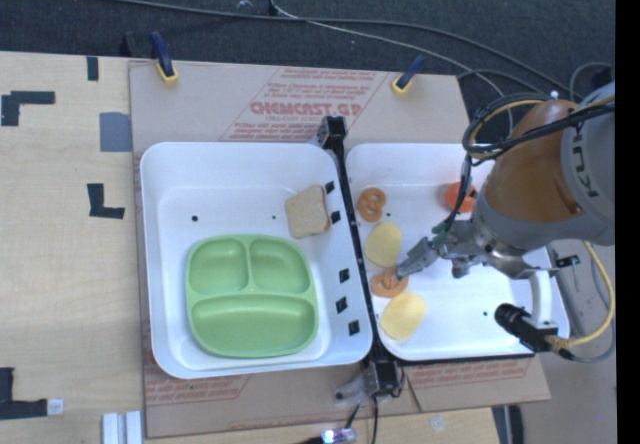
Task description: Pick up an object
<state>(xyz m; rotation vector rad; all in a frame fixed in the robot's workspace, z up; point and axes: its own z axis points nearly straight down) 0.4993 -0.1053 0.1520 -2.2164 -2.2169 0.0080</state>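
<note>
Orange slice (388, 283) (right bin (470, 337)) at claw (403, 270) tip

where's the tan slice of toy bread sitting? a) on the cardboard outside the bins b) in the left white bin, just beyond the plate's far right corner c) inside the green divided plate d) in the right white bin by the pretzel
b: the tan slice of toy bread lies on the floor of the left white bin, just past the far right corner of the green divided plastic plate, not in its compartments.
</note>
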